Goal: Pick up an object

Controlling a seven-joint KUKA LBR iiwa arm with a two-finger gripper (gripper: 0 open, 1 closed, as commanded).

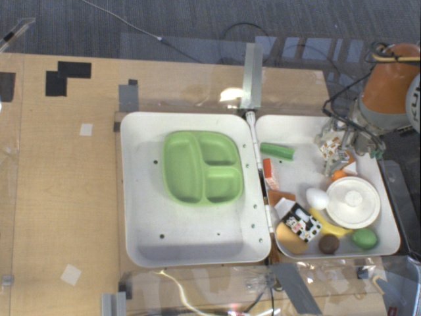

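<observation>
My gripper (334,151) hangs over the far right part of the right bin (299,129), below the arm's orange band (388,84). A small orange piece (338,174) lies just in front of it, beside a white round bowl (353,201). Further left in that bin lie a green stick (277,151), a white egg (316,197) and a thin red piece (268,174). Along the bin's front lie a black-and-white patterned block (302,224), a yellow banana (334,225), a brown ball (329,243) and a green ball (364,238).
A green divided plate (201,166) rests in the left bin (141,236). A metal post (252,78) stands behind the wall shared by the two bins. Cables run behind the arm at the right rear.
</observation>
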